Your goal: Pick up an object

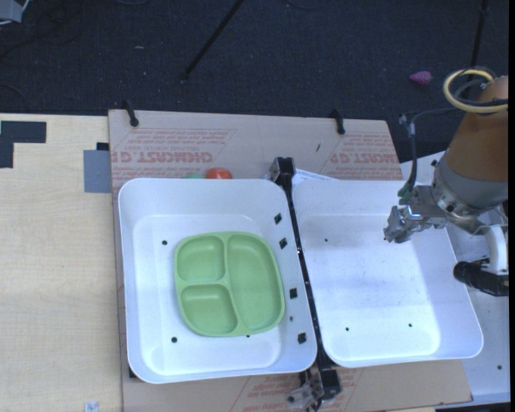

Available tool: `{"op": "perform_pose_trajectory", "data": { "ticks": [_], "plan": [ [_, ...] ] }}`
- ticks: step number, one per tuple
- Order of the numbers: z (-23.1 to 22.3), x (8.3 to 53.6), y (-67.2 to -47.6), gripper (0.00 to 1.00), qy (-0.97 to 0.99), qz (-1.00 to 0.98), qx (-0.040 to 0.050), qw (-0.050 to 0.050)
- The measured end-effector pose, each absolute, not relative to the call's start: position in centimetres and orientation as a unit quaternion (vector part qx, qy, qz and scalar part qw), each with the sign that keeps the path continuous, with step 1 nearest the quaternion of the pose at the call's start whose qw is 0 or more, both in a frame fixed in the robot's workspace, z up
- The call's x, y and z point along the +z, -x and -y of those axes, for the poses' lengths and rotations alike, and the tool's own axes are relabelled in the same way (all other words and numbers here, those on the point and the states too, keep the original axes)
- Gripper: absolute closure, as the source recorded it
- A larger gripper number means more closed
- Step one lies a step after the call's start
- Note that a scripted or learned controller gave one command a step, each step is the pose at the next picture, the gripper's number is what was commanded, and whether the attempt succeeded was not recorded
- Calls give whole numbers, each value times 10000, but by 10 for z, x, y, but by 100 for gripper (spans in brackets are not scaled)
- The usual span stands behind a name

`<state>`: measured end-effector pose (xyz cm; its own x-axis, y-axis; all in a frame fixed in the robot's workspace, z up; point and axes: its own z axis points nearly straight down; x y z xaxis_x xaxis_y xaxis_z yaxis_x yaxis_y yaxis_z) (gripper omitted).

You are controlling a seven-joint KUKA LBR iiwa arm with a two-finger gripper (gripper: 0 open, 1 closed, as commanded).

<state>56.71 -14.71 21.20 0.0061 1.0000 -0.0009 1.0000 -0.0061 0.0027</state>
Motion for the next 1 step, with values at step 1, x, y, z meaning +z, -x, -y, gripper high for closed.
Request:
{"op": "perform_pose_trajectory", "data": {
  "ticks": [1],
  "plan": [
    [148,254,-568,100,-7069,-7074,7,13]
  ]
}}
